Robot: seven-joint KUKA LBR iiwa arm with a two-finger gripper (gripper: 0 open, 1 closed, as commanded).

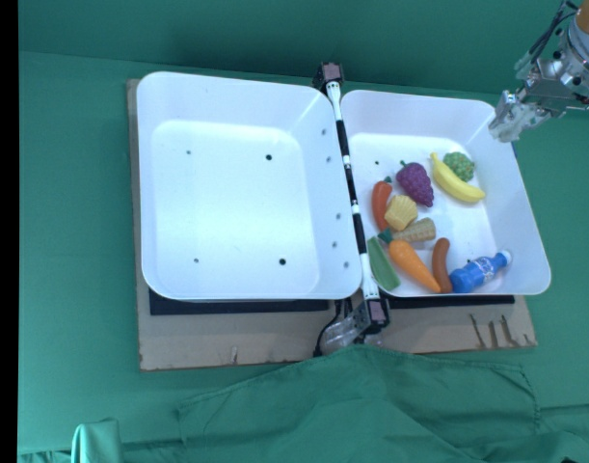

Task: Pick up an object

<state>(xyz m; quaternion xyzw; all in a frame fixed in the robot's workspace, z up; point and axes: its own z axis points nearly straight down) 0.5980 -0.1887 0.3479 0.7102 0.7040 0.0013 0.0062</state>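
The right bin (525, 222) holds several toy foods: a purple grape bunch (415, 183), a yellow banana (455, 182), a green broccoli piece (459, 165), a red chili (381, 204), a yellow corn chunk (401, 211), a tan piece (418, 231), an orange carrot (413, 265), a green pea pod (382, 263), a brown sausage (441, 262) and a blue bottle (478, 271). My gripper (507, 120) hangs above the bin's far right corner, apart from all of them, with nothing visible between its fingers.
The left bin (169, 114) sits beside the right one, with a black-and-white divider bar (349, 186) between them. Both rest on brown cardboard (231, 350) over green cloth. Rumpled cloth (371, 408) lies along the front.
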